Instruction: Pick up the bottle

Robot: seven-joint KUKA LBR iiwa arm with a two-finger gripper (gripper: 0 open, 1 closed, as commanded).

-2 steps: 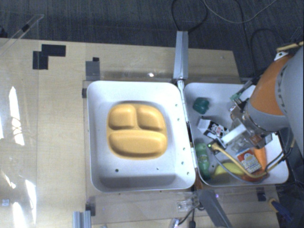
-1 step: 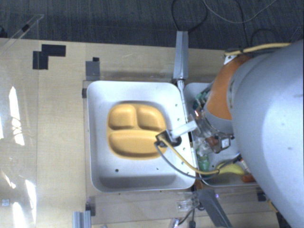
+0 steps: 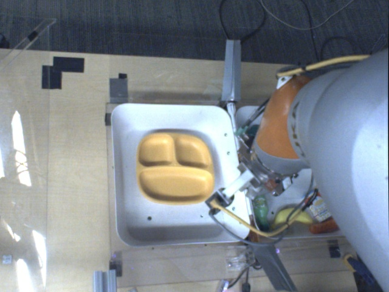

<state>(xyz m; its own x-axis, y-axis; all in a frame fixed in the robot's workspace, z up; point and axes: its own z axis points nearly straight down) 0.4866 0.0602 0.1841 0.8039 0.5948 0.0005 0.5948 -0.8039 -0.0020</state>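
1. One big pale wooden desk (image 3: 73, 163) runs under everything and stretches well off to the left of the hand.
2. Next biggest is the grey arm (image 3: 346, 139) with its orange band. It comes in from the right, bulks over the hand and covers most of the right bin (image 3: 245, 115).
3. Then the left bin (image 3: 124, 163), white and shallow, sitting just left of the hand. Its right wall is pretty much next to the wrist.
4. Inside that bin is a yellow tray (image 3: 175, 168) with three compartments, lying flat, left of the hand and clear of it.
5. The hand (image 3: 264, 187) itself is down over the left part of the right bin, tucked under the wrist. Honestly I can't tell whether it's wide or narrow, and I can't see anything held in it.
6. A yellow curved thing (image 3: 284, 216) lies in the right bin, below and a bit right of the hand. Maybe a banana, it's too blurry to say.
7. Further right of the hand, a thing with a white and red label (image 3: 318, 210) pokes out from under the arm.
8. Smallest, the bottle (image 3: 260, 210). It's green and sits in the right bin just below the hand, right beside the yellow thing. I can't tell if the hand is touching it.
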